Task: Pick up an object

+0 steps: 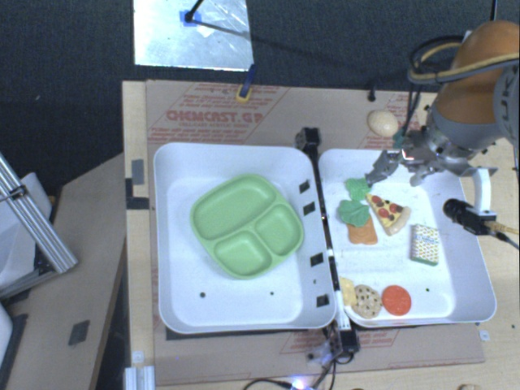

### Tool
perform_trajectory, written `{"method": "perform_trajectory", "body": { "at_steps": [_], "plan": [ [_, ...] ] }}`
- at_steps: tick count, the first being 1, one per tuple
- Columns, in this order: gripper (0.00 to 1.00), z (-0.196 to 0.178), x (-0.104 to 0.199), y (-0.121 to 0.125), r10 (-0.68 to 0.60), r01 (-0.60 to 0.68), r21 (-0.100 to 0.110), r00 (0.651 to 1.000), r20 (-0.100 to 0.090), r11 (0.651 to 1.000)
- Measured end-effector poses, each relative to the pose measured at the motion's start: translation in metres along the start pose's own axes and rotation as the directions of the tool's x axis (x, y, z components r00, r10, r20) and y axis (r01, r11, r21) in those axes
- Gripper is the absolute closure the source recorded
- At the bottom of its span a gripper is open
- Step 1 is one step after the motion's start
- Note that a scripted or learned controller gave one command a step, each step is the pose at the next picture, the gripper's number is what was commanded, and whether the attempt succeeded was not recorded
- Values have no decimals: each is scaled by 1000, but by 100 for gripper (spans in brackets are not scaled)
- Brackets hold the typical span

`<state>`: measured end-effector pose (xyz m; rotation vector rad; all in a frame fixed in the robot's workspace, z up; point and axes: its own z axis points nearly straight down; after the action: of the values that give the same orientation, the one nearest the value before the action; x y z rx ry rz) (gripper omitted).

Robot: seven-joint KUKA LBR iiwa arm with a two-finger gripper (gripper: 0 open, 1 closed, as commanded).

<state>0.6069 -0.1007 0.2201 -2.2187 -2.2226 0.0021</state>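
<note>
My gripper [401,171] hangs over the far part of the right bin [463,299], open, with nothing between its fingers. Just below and left of it lie two green leafy toy pieces [354,210]. A pizza slice [389,212] lies beside them, and an orange cracker [363,232] sits under the leaves. Nearer the front of the same bin I see a small patterned box [425,244], a cookie [366,301], a red disc [396,300] and a small yellow piece [348,287].
In the left bin [175,299] lies a green divided plate [245,226]. A beige egg shape [383,122] rests on the bench behind the right bin. A black part [465,214] juts over the bin's right side. Black clips line the divider between the bins.
</note>
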Motion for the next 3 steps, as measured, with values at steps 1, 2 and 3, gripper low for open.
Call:
{"method": "perform_trajectory", "body": {
  "at_steps": [1, 2, 3],
  "plan": [
    [0, 43, -2, 5, 1, -1, 0, 1000, -1, 1000],
    [0, 85, -3, 7, 1, -1, 1, 1000, 0, 1000],
    [0, 132, -5, 10, 2, -2, -10, 1000, 6, 1000]
  ]
}}
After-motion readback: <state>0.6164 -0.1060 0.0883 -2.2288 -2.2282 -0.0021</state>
